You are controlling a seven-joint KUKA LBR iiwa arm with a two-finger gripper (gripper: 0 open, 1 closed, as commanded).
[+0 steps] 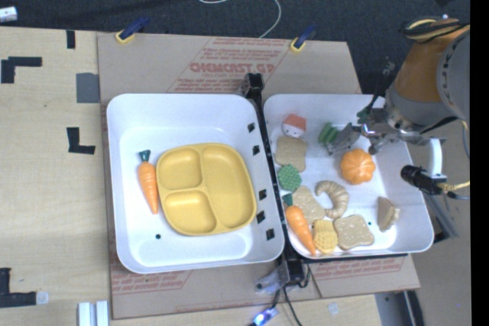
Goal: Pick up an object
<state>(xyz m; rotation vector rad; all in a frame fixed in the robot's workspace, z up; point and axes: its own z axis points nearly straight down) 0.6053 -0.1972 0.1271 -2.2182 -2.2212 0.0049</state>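
Camera view: orange ball (357, 166) in right bin (416, 237), just below pincer (361, 132); pincer's state impossible to tell. Nearby, green piece (328, 135), croissant (334, 195), bread slice (352, 231). Red lettering on cardboard (229, 66) beneath, too blurred to read surely.

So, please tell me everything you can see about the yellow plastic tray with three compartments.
The yellow plastic tray with three compartments lies flat in the left white bin, slightly turned. It is a rounded square with raised ridges dividing two upper sections and one lower. All look empty. An orange toy carrot lies alongside its left edge.
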